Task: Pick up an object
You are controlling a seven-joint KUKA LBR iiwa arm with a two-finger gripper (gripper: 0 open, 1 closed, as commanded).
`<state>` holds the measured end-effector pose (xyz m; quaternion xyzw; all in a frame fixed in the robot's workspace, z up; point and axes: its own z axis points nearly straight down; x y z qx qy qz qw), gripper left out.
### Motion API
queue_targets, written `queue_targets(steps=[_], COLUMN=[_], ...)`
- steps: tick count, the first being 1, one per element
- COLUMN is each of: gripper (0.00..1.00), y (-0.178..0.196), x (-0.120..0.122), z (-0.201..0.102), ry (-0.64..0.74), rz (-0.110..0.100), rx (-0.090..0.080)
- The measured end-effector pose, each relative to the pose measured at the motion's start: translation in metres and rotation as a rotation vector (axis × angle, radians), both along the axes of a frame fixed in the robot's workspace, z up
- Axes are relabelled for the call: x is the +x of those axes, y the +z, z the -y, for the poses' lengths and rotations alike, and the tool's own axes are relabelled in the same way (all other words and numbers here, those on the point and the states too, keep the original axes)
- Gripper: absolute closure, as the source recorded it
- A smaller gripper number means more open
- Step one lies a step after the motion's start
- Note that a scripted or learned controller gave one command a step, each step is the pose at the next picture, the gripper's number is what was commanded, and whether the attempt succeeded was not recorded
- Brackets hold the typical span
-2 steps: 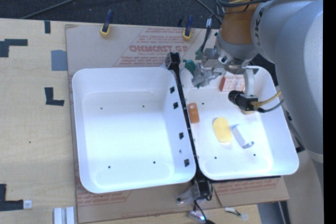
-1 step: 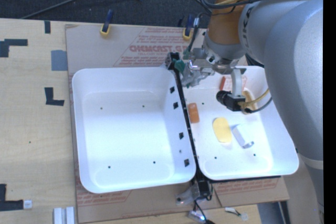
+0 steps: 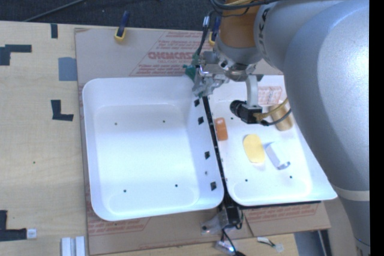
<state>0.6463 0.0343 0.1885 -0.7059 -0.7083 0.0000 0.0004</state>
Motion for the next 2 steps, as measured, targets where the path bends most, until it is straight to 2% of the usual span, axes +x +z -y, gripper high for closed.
queue_targets(steps=[1,2], gripper=[1.00,1.00], y=[0.054,0.031], x=[-0.008,-0.018], z=[0.000,-0.032], ry=[-0.003,-0.001], rz=[0.004,-0.002], rx=[0.000,-0.001])
